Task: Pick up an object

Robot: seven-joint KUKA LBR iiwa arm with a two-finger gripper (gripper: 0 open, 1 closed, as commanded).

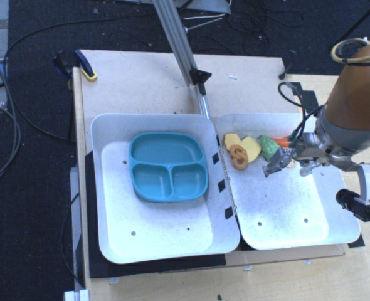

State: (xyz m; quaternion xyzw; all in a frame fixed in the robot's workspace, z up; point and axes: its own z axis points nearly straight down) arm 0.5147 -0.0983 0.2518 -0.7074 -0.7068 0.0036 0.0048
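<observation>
A small heap of toy food lies at the back left of the right bin (pixel 310 231): two yellow pieces (pixel 250 148), a brown pretzel (pixel 239 157), a green piece (pixel 269 147) and an orange piece (pixel 282 142). My gripper (pixel 290 166) hangs over the right bin, just right of the heap and close to the green piece. Its fingers are spread open, the left fingertip (pixel 273 167) dark against the bin floor, and I see nothing gripped between them. The arm's orange band (pixel 357 86) rises at the right.
The left bin (pixel 110 224) bears a blue three-compartment tray (pixel 169 167). A metal pole (pixel 175 33) slants from the top down to the seam between the bins. Black cables run near the wrist at the right bin's back edge.
</observation>
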